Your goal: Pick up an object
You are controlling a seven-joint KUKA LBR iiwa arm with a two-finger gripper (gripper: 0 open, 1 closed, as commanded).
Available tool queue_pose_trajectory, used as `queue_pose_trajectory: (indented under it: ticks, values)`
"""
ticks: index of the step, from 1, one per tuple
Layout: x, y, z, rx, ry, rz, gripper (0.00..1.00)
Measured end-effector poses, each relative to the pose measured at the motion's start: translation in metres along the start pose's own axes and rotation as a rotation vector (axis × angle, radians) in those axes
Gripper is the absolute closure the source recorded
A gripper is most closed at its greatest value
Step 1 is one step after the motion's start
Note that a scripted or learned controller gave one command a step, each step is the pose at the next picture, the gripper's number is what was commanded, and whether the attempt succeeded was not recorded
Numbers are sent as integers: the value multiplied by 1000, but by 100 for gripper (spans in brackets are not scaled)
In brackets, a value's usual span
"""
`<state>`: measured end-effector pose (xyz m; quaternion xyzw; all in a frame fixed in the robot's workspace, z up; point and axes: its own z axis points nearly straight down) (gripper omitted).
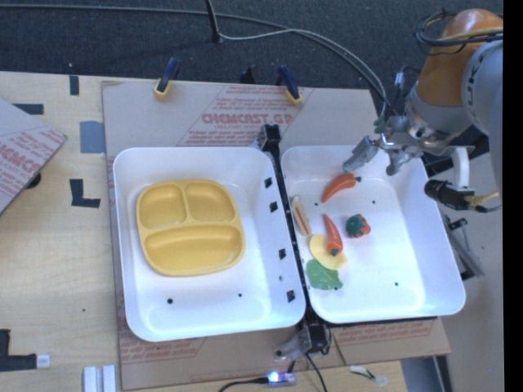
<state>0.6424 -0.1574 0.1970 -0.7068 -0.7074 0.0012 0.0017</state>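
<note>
Beside 1 tray (189,226), 2 carrots (339,186)

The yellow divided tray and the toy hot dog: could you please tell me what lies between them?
In the camera view, the two bins' adjoining rims lie between the yellow divided tray and the toy hot dog; otherwise the stretch is bare white bin floor.

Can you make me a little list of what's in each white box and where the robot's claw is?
left bin: shallow white bin holding a yellow plastic tray with three compartments
right bin: shallow white bin holding an orange-red toy chilli, a hot dog toy, a carrot-like orange toy, a yellow piece, a green leafy toy, a small red-and-green toy
gripper: two-finger gripper above the right bin's far edge, open, holding nothing
</note>
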Motion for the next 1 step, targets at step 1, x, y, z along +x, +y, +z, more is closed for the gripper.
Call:
queue_pose_trajectory:
  ticks: [1]
  values:
    - [-26,2,-17,-1,0,70,0]
